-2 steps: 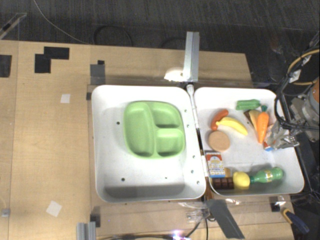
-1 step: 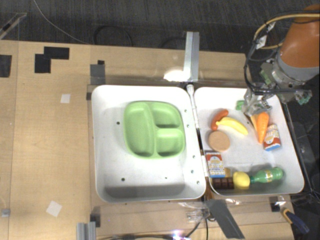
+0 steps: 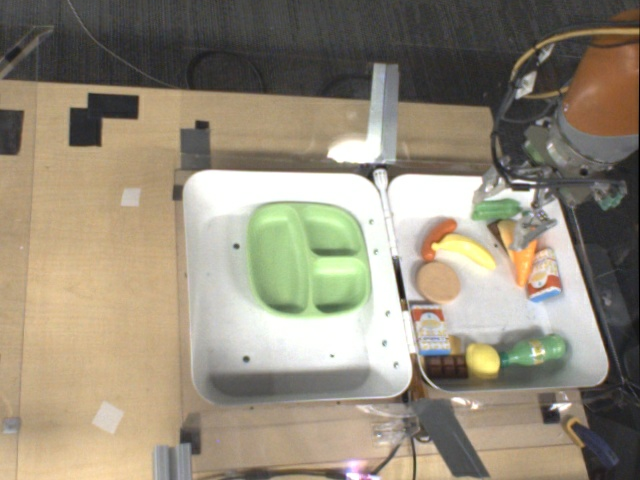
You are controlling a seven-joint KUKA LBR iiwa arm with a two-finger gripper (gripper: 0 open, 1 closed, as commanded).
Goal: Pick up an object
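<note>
Green plastic shows just beside my gripper (image 3: pixel 518 211): a small green object (image 3: pixel 496 209) lies at the far end of the right bin (image 3: pixel 590 353), touching or nearly touching the metal parts of my gripper. I cannot tell whether it is between them or only beside them, so I claim no hold, and whether my gripper is released or clenched is not clear from this slant.

The right bin carries all the candidates: a banana (image 3: pixel 468 252), a red-orange piece (image 3: pixel 438 236) beside it, a round tan disc (image 3: pixel 438 282), a carrot (image 3: pixel 524 262), a small red-and-white carton (image 3: pixel 545 276), a boxed item (image 3: pixel 431 330), a lemon (image 3: pixel 482 360) and a green bottle (image 3: pixel 533 350) along the near wall. The left bin (image 3: pixel 215 298) has a green divided tray (image 3: pixel 306 258).

I judge I am at the reach-and-grasp step, low over the far cluster, with nothing yet lifted. The next move calls for settling squarely on one item, most likely the green object, closing firmly, then rising straight up. The carrot and carton lie close, so a skewed approach could nudge them or pinch two things at once.
</note>
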